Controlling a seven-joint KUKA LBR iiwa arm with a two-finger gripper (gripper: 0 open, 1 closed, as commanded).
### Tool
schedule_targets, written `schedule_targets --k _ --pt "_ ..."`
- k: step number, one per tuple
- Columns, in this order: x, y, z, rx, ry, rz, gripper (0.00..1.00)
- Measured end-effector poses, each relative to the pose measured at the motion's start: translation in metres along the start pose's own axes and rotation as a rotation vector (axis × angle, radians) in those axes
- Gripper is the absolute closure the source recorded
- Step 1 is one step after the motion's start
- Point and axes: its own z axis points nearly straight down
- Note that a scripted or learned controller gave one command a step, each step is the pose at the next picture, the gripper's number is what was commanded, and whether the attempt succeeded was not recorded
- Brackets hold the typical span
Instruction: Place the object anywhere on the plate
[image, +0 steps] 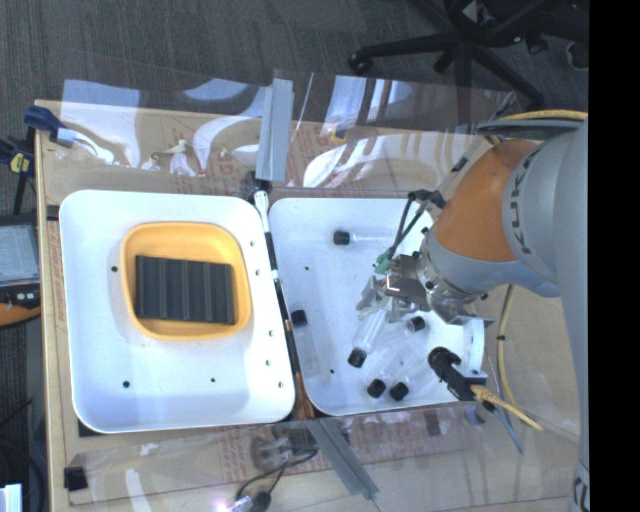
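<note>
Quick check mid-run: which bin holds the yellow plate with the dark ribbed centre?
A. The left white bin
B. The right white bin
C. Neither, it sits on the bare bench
A: the yellow plate with the dark ribbed centre lies inside the left white bin, while the end effector works over the right white bin.

A dark grey ribbed carpet floor (150, 40) was seen beyond the light wooden bench (180, 470). The black star-shaped base of an office chair (470, 40) stood on it at upper right.
</note>
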Motion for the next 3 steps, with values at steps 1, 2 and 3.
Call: schedule_targets --k 1,2,3 --pt "0.020 -0.030 0.022 0.002 0.000 -0.308 1.00" --pt "0.087 -0.044 -0.047 -0.002 -0.002 -0.514 1.00" --pt "0.101 0.000 -0.027 -0.001 -0.003 -0.654 1.00"
